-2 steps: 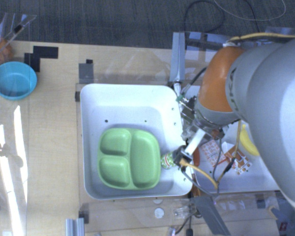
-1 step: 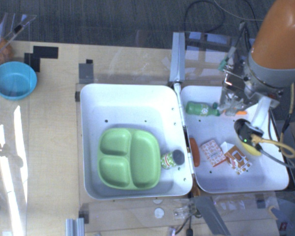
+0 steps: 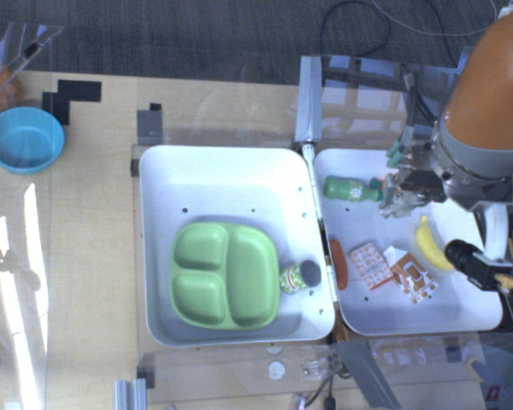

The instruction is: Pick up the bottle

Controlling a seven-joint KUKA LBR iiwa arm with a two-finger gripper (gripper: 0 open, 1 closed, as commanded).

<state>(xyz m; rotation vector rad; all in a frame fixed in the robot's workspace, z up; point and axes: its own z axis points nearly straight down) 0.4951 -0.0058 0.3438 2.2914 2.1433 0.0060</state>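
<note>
The gripper (image 3: 399,196) is poised just beside the cap end of the green bottle (image 3: 352,190) in the right bin (image 3: 462,314). Its opening cannot be told. A short shift over the bottle is judged to be needed before closing.

We see a small green plastic bottle (image 3: 352,190) with a white patch on its label lying on its side in the right-hand shallow white bin (image 3: 462,319), near that bin's far-left corner. Its long axis runs roughly left to right across the view, with the thicker body toward the divider between the two bins and the narrower cap end pointing right. It rests on the bin floor, apart from the other items that lie nearer the front of the bin.
</note>
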